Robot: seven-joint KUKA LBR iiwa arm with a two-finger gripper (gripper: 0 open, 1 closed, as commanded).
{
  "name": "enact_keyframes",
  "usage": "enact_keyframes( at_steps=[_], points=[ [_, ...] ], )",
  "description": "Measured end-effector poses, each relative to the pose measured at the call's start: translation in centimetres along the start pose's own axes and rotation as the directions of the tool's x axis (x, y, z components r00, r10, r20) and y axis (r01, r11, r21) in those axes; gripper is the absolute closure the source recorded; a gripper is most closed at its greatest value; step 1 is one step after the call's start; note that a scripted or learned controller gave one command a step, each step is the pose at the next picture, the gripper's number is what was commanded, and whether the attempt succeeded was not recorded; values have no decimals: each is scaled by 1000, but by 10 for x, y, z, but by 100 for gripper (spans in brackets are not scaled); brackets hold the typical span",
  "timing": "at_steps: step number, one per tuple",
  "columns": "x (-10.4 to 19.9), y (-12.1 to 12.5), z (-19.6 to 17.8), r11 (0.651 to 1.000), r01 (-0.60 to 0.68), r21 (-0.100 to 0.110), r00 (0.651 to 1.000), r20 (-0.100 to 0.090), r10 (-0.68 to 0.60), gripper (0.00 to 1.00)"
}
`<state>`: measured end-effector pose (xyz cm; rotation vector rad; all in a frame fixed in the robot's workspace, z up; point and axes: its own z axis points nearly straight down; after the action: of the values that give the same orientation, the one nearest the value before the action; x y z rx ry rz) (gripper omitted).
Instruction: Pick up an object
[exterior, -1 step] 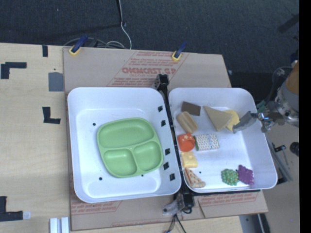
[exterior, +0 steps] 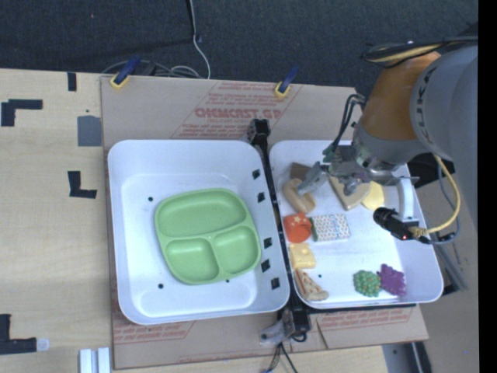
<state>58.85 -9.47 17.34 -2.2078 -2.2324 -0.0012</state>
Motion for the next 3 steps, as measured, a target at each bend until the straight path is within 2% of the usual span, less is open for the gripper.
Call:
enact_keyframes(
  at_steps=[1,3],
  points=[
    [-4,42,94,1000,-7,0,1000,3,7,0],
    [-3,79,89,1000,-8,5,1000,4,8,0]
  ],
)
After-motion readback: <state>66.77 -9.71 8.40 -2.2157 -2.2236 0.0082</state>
